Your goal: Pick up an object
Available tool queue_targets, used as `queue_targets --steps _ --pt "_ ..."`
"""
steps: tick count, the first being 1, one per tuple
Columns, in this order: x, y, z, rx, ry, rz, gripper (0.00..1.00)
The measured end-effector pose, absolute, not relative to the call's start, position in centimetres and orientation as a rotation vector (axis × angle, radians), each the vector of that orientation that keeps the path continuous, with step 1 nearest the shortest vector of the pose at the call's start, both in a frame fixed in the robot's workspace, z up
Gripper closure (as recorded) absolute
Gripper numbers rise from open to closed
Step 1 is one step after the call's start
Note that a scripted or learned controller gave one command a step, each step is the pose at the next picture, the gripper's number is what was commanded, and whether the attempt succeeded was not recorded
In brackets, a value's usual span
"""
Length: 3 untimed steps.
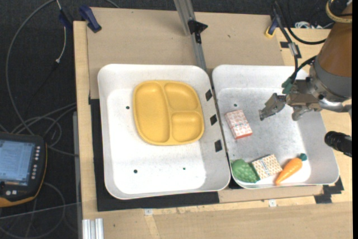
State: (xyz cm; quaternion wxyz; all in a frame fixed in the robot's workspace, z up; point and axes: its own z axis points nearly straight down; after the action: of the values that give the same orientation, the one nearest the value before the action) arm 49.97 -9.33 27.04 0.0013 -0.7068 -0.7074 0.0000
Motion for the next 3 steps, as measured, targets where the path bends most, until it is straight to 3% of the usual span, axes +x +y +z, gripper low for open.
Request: queue_targets --steps 1,3 --pt "50.0 -9.3 27.0 -2.22 -2.221 0.0 0.0" --pt "49.6 -9.4 16.5 -2.216 -2.215 0.007 0.0"
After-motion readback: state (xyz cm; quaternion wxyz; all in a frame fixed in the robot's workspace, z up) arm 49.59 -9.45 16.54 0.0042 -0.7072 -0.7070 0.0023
